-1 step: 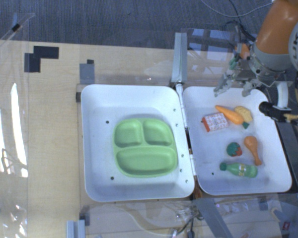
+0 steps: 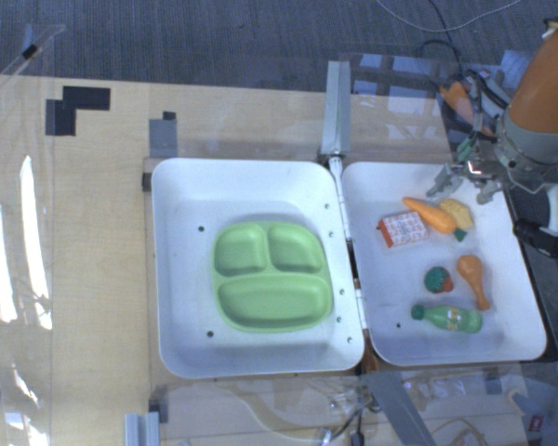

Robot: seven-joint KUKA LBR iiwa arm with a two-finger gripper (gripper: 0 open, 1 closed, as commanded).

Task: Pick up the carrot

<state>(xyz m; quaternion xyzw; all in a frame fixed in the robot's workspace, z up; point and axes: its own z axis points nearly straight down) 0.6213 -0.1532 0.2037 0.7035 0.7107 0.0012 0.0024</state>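
Pale wooden counter (image 2: 93, 249) bearing two shallow white plastic bins side by side. Left bin (image 2: 181, 342): one light green three-compartment plastic plate (image 2: 272, 277). Right bin (image 2: 516, 337): the remaining items, with the grey arm with an orange band (image 2: 544, 86) reaching in at the upper right. Its two-finger hand (image 2: 463, 182) hovers over the bin's upper edge with fingers spread and nothing between them. Contents by size: long orange carrot (image 2: 428, 215), lying slantwise just below and left of the hand, touching a yellow toy (image 2: 458, 214) at its right end; green plastic bottle (image 2: 449, 318); orange drumstick-shaped toy (image 2: 474, 277); red-and-white box (image 2: 403, 229), just beside the carrot; small green-and-red toy (image 2: 437, 280). Status: carrot not yet grasped; descent, closure and lift apparently remain.
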